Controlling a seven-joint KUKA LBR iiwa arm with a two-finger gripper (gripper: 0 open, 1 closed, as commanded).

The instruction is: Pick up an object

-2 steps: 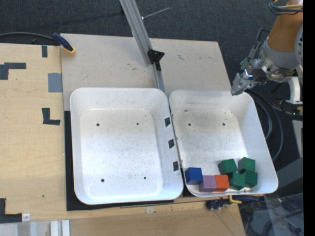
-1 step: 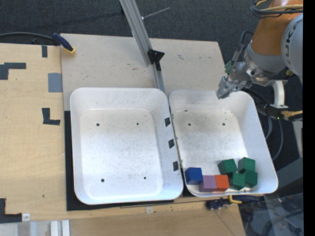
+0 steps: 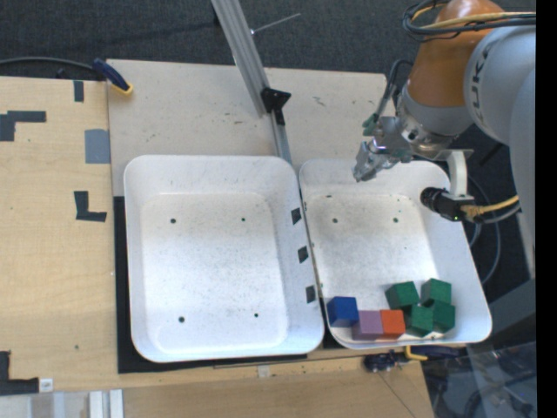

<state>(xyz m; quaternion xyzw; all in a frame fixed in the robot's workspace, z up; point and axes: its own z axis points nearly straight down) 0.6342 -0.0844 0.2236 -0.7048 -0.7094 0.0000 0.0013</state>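
Reading near edge first: blocks clustered in right bin's near corner | my gripper hangs at far rim, holding nothing I see; opening unreadable | target lies straight toward me, well apart.

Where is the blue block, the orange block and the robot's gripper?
blue block (image 3: pixel 343 310), camera view, on its top face.
orange block (image 3: pixel 392 322), camera view, on its top face.
gripper (image 3: pixel 365 171), camera view, at its fingertips above the right bin's far rim.

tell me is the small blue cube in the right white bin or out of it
In. The small blue cube rests on the right white bin's floor, at its near-left corner, beside the purple block.
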